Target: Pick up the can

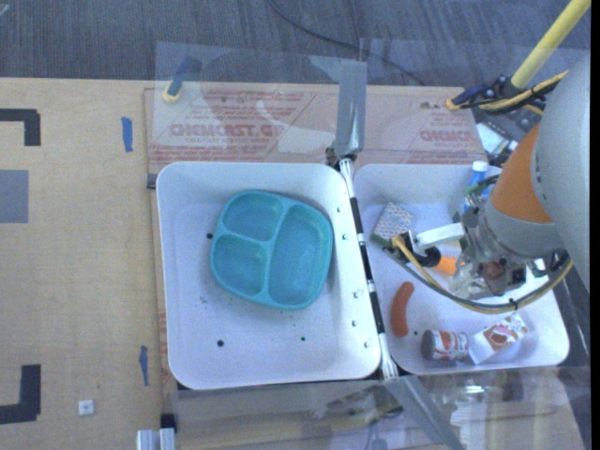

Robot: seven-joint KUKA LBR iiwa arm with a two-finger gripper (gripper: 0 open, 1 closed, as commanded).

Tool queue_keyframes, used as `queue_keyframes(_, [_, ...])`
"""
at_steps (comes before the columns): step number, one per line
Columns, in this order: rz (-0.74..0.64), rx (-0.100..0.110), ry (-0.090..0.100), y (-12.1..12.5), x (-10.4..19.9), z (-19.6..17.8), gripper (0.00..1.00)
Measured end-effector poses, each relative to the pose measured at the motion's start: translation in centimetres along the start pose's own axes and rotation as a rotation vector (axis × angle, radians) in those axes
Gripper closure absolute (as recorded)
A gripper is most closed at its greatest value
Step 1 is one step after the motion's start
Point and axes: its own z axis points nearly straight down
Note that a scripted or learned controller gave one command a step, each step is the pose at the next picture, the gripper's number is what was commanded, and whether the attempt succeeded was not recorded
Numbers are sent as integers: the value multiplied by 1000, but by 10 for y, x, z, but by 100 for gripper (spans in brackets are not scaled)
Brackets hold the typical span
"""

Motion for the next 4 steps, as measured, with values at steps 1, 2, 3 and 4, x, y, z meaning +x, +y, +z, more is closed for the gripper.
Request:
queue_keyframes(1, [-38, -2, 3, -19, -35, -41, 100])
queue_keyframes(2, [9, -4, 15, 2, -17, 54, 100])
queue_keyframes(3, [2, -4, 5, -8, 35, -96, 100])
queue_keyframes(4, [3, -2, 3, -62, 78, -42, 100])
